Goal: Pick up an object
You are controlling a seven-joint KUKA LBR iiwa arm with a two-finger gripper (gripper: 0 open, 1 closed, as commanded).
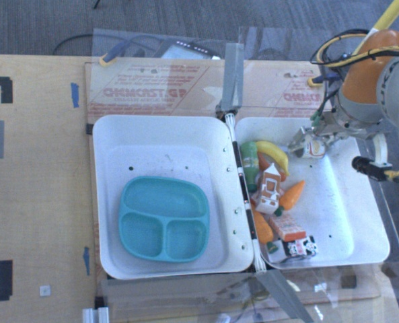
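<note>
The arm comes in from the right, its orange band above the far right corner of the right bin. The claw hangs over that bin's far edge, and a small pale item with a dark mark sits at its tip; whether the fingers are spread or closed on it cannot be told from this angle.

The pickable things lie heaped along the right bin's left wall. A yellow banana curves at the far end of the heap, with a green object just beside it, against the wall. Nearer than the banana, a small white carton with orange print rests tilted on the pile, and an orange carrot lies touching its right side. Nearer still is an orange box, with another orange piece to its left by the wall. At the near end of the heap lies a black-and-white packet.

The left bin holds a teal divided plate with three compartments, lying flat near its middle. Both bins rest on a cardboard sheet on the surface.
</note>
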